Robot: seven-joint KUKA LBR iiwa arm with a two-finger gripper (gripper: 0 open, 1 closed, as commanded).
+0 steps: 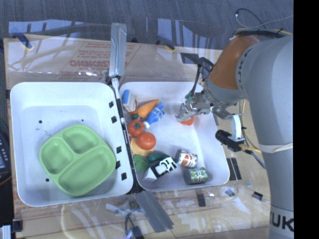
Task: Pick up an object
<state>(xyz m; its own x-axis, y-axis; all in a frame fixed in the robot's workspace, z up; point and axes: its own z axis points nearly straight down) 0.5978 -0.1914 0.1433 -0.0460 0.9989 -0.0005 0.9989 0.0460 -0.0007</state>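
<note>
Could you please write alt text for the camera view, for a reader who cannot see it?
The grey arm's hand hangs low over the right bin, above a small orange object. Toy food fills that bin; the left bin holds a green divided plate.

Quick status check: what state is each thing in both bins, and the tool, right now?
Green plate: flat in the left bin, nothing on it.
Carrot: lying on its side, right bin.
Two tomatoes: resting side by side.
Two cans: tipped over, near the front wall.
Tool: low over the right bin, above a small orange piece.

The grey arm (264,83) (orange band above the wrist) reaches in from the right, tool (187,112) angled down.
</note>
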